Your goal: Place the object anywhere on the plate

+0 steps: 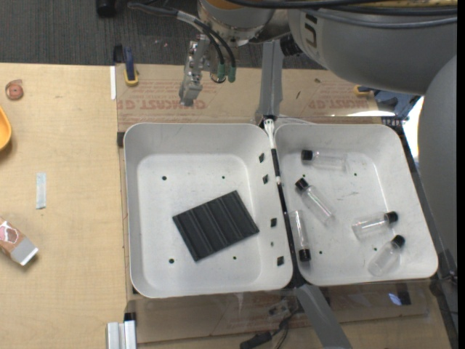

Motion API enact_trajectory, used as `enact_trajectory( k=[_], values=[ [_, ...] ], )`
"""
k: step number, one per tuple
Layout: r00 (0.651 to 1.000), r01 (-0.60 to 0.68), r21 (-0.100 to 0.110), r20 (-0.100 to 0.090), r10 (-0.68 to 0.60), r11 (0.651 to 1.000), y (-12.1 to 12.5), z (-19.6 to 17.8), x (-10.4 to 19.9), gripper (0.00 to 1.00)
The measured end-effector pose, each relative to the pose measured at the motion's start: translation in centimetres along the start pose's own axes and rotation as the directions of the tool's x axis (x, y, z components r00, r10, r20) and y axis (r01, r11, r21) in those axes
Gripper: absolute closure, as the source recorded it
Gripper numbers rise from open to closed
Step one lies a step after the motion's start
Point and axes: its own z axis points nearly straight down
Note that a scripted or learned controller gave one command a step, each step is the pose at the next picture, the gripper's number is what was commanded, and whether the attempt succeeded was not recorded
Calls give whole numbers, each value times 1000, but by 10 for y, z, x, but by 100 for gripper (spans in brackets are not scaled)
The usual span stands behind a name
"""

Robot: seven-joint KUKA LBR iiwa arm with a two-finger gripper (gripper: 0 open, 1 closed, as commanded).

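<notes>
My arm's bulk cuts off the right bin's (407, 158) far corner. The gripper (191, 93) hangs above the left bin's (138, 195) back rim; whether its claw grips anything, I cannot tell.

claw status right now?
claw: cannot be told; it hangs above the bench behind the left bin, with nothing seen in it.

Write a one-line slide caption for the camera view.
Gripper hovers above the bins' far edge; a dark ribbed plate lies in the left bin, clear vials in the right bin.
</notes>
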Motion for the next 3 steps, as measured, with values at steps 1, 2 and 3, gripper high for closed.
enact_trajectory(
  k=[1,2,3],
  values=[
    [1000,-1,-2,4,1,1000,0,-10,-1,100],
    [992,126,3,-10,-126,992,3,41,-1,100],
    [947,320,1,-11,-320,947,-43,79,-10,100]
  ],
)
